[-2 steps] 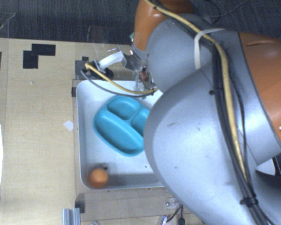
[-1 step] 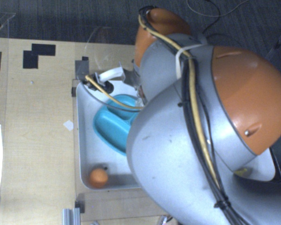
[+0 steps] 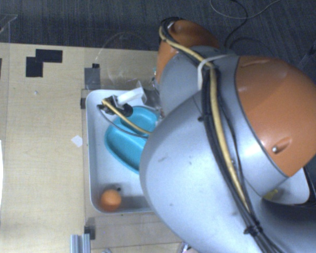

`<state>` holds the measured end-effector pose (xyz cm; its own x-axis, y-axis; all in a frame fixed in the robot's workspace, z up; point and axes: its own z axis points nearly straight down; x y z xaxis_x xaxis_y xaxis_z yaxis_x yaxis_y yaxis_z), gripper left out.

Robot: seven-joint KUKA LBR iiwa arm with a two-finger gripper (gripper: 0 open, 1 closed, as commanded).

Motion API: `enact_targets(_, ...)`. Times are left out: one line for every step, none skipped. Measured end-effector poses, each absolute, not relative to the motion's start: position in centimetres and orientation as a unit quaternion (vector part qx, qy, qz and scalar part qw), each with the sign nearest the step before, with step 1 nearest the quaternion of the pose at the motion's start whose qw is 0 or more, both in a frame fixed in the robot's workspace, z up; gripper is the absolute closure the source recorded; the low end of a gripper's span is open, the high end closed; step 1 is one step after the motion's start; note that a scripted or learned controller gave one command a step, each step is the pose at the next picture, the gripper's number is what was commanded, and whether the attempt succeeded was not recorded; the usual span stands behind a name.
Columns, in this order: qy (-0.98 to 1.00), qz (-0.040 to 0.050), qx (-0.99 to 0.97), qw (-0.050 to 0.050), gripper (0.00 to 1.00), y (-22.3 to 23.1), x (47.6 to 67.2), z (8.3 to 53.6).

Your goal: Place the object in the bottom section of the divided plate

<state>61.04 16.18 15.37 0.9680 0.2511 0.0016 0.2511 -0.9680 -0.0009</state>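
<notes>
My arm [image 3: 216, 157] hides most of the plate [image 3: 127, 141], can't tell my gripper's state, and the orange ball [image 3: 110, 199] at the bin's [image 3: 95, 157] 7 o'clock corner could easily roll off when nudged.

You will find no readable text, label, brand or number here: the solid black block shapes [image 3: 43, 60] on the pale wooden worktop [image 3: 37, 157] carry no letters, and the small white tag [image 3: 77, 140] lying there is blank.
</notes>
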Motion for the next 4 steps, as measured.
enact_targets(-0.121,-0.0026,-0.993,0.001,1.00,23.5,61.8,21.0)
enact_targets(-0.113,-0.0012,-0.994,0.001,1.00,23.4,56.3,23.0)
enact_targets(-0.216,-0.0007,-0.976,-0.001,1.00,23.5,52.1,25.7)
enact_targets(-0.216,-0.0007,-0.976,-0.001,0.00,23.5,52.1,25.7)
